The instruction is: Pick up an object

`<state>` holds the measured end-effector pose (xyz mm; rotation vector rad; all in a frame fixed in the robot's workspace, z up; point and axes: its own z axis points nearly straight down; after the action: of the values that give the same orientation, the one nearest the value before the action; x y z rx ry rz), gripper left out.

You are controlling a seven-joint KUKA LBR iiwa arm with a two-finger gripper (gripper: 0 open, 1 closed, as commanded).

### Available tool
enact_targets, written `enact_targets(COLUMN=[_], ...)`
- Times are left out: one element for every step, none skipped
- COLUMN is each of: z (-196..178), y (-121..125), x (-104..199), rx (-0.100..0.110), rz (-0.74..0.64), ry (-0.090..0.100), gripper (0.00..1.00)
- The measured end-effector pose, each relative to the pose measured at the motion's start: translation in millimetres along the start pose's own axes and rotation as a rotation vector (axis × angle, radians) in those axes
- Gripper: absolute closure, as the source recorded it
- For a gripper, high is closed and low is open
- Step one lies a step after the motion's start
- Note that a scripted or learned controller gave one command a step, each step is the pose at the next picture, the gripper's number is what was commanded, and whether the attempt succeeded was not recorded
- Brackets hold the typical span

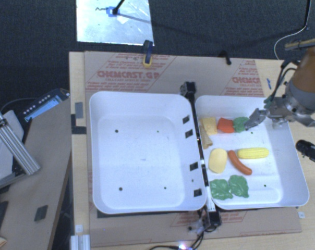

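While two flat green leafy toys [229,187] lie lower right, a yellow corn cob [253,152] lies crosswise mid-bin. Farther up, the small green lumpy toy [241,123] sits just left of the gripper [255,119]; grip state unclear, nothing visibly held.

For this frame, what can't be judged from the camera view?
- Gripper: small and blurred over the right bin; open or shut is unclear.
- Green piece beside it: contact with the fingers is unclear.
- Arm: cut off by the right edge.
- Print on the cardboard: partly hidden under the bins.
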<state>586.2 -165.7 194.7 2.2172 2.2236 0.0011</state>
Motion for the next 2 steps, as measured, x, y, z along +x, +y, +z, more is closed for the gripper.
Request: enact_targets(z=[116.4, 107.2], y=[1.1, -6.4], x=[44.5, 75.0], rx=[0.007, -0.01], rz=[-0.005, 0.004], ry=[0.004, -0.017], gripper=[0.0, 0.0])
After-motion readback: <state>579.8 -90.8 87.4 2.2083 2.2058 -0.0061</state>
